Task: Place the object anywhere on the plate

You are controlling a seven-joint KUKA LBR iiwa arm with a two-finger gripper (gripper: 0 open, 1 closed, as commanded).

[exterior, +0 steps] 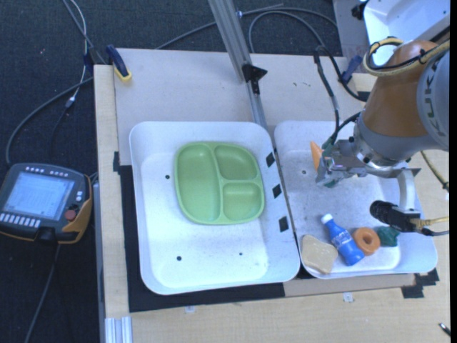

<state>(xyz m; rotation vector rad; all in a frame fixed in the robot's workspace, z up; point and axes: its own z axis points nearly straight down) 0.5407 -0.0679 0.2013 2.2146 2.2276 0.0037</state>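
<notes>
We judge the task barely begun: our gripper [330,168], its grasp impossible to tell, hangs beside a small orange piece [315,153], the green three-compartment plastic plate [218,183] bare.

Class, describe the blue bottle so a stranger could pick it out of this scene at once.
Find the right-hand white bin, beside the one holding the green plate. Along its near edge sits a cluster of small things. The blue bottle lies between a tan bread slice and an orange ring, the only blue, white-capped one.

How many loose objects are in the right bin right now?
5 visible: an orange piece by the gripper near the bin's left wall, and along the front edge a tan piece, a blue bottle, an orange ring and a dark green piece. The arm may hide more.
</notes>
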